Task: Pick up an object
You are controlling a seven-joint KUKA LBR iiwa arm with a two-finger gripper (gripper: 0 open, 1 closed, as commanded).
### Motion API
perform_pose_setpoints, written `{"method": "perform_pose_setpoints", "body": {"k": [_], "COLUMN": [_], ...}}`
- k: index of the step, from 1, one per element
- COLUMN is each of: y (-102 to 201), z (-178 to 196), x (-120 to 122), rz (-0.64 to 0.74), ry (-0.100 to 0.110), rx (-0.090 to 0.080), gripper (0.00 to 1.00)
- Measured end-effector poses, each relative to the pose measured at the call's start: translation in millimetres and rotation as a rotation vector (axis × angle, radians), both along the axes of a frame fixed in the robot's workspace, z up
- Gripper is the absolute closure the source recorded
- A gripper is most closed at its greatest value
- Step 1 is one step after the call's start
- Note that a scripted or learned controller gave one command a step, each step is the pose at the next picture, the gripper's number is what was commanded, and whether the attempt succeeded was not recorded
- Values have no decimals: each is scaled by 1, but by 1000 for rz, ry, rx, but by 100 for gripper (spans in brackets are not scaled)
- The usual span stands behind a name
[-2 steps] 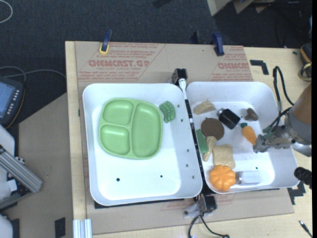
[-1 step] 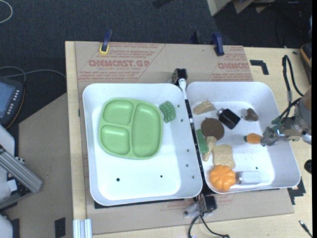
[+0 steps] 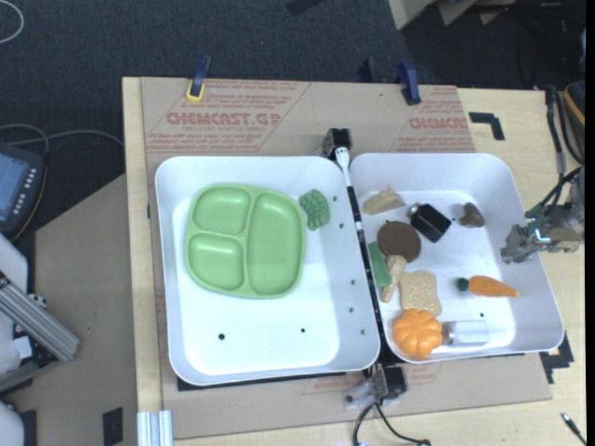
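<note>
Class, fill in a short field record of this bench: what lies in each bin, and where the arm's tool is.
left bin: green three-compartment plastic plate; green broccoli toy beside it
right bin: orange toy carrot; orange pumpkin toy; round brown disc; small black block
tool: over the right bin's right rim, nothing seen in it

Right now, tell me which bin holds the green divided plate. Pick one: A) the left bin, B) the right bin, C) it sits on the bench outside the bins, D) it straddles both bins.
A: the green divided plate lies flat inside the left bin, with a small green broccoli-like piece beside it, while the right bin holds the carrot and other small items.
</note>
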State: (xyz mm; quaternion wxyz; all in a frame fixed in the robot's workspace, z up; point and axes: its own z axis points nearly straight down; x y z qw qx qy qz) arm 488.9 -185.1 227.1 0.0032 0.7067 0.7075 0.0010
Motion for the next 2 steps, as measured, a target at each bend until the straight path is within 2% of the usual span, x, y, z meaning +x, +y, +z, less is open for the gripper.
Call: {"method": "perform_pose_setpoints", "body": {"k": [1, 2], "y": [46, 103], "z": [-11, -5], "x": [23, 42], "rz": [5, 7], "ry": [3, 2], "rx": [3, 4], "gripper": [100, 100]}}
